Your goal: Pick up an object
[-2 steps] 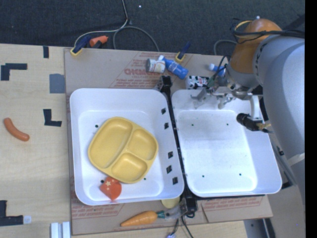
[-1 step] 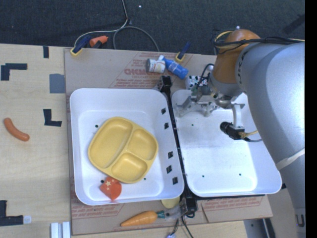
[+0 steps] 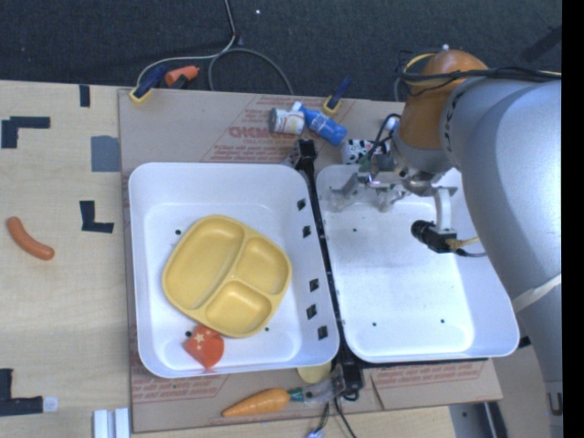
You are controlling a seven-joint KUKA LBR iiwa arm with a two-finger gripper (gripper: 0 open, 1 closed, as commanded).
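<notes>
A yellow plate (image 3: 228, 274) and a red toy (image 3: 204, 347) sit in a white bin (image 3: 146, 272); a carrot (image 3: 257, 402) is orange.

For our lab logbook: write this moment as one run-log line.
tool: over right bin's far edge | yellow plate, red piece: left bin | pick: not yet

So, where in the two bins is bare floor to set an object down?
The right bin has the most bare floor, from its middle to the near rim. Its far end is crowded by the end effector. In the left bin, the yellow divided plate and red piece leave narrow strips along the walls.
</notes>
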